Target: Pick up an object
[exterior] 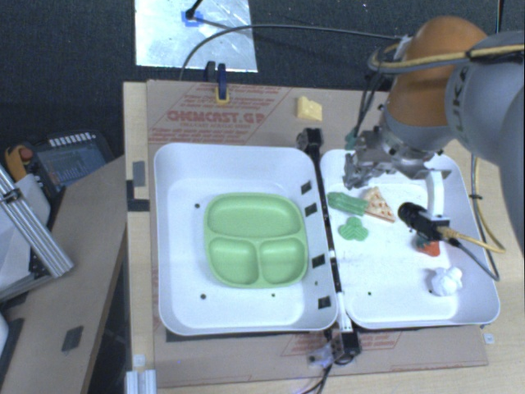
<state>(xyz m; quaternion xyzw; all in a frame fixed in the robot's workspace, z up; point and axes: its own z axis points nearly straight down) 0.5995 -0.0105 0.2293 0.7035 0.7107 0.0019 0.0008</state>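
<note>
My gripper [358, 176] hangs low over the back left part of the right bin [394, 302]. Just in front of it lie a long green piece [346, 203] and a pizza-slice toy [378, 205], side by side. A small green leafy toy [354, 231] sits a little nearer the front. Further right, a red piece [431, 249] shows beside the wrist hardware, and a white lumpy object [445, 281] rests near the bin's front right corner. I see nothing held in the gripper.
The left bin [176, 220] holds a pale green divided plate [253, 239]. A yellow wedge [309, 107] lies on the cardboard behind the bins. A ridge with black clips [320, 220] separates the two bins.
</note>
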